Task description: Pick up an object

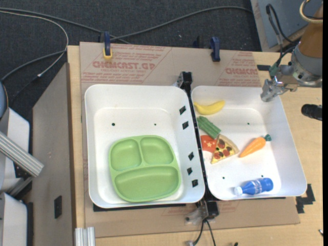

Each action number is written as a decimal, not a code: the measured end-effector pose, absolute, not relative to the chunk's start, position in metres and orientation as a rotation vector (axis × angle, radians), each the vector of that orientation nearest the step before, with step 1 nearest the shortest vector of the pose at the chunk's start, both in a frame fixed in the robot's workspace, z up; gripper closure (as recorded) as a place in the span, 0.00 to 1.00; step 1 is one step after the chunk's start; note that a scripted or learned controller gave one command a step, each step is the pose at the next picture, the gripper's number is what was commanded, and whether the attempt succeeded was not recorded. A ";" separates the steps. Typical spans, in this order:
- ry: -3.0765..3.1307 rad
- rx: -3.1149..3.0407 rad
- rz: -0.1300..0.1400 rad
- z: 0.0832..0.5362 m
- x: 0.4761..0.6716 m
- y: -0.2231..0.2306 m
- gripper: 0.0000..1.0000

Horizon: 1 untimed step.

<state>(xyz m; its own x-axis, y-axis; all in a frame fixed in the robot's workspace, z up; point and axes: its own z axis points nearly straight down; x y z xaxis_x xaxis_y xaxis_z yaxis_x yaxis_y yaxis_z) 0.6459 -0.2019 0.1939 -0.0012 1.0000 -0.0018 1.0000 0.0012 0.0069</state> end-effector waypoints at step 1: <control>2.218 2.215 0.006 0.249 0.647 -0.202 1.00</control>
<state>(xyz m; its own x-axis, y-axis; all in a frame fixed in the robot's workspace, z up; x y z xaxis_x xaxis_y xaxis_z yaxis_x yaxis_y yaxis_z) 0.6475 -0.2019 0.2491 -0.0016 1.0000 -0.0021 1.0000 0.0017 0.0076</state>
